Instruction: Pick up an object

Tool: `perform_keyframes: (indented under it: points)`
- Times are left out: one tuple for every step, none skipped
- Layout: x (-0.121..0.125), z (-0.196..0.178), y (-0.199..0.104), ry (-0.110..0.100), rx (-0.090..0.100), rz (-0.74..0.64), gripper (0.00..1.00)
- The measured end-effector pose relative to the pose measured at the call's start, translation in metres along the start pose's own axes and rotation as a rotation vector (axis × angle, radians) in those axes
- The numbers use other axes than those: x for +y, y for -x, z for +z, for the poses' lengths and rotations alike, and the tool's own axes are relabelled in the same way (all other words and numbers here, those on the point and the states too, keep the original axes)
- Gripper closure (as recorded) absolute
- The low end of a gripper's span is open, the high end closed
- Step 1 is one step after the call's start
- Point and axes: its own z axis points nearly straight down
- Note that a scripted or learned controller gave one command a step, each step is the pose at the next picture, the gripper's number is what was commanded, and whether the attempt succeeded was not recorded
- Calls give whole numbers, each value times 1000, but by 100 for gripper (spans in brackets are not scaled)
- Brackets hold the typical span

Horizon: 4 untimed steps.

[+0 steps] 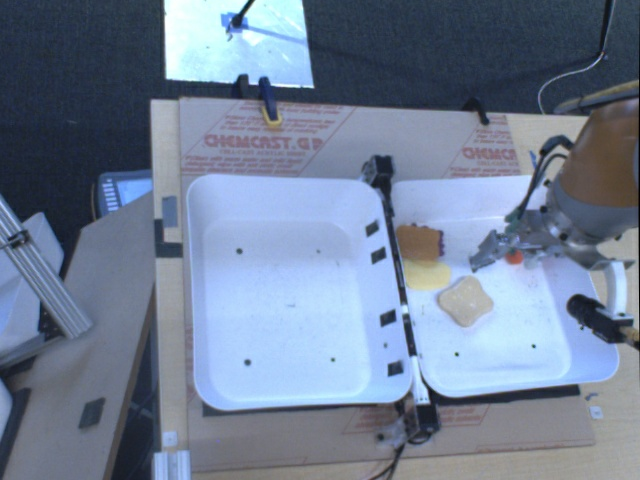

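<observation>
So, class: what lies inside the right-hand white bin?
Inside the right bin: a brown slab, a yellow piece, a tan bread-like piece and something small and orange by the gripper, whose arm covers the bin's right part.

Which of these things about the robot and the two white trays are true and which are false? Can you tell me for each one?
1. The toys all lie in the right bin. True.
2. The tan bread slice sits in the left bin. False: it lies in the right bin, below the yellow piece.
3. The gripper hangs over the right bin. True.
4. The brown toast lies by the right bin's far right wall. False: it lies near the divider between the two bins.
5. The gripper holds the bread slice. False: the bread slice lies on the bin floor, apart from the gripper.
6. A small orange thing shows beside the gripper. True.
</observation>
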Motion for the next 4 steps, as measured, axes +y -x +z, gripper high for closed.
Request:
perform_keyframes:
  points:
    - [-39,-33,-43,0,2,-5,0]
    - [-37,-42,-41,3,0,-3,100]
    - [-13,-124,-151,10,4,-13,100]
    - [-20,-125,-208,0,2,-8,100]
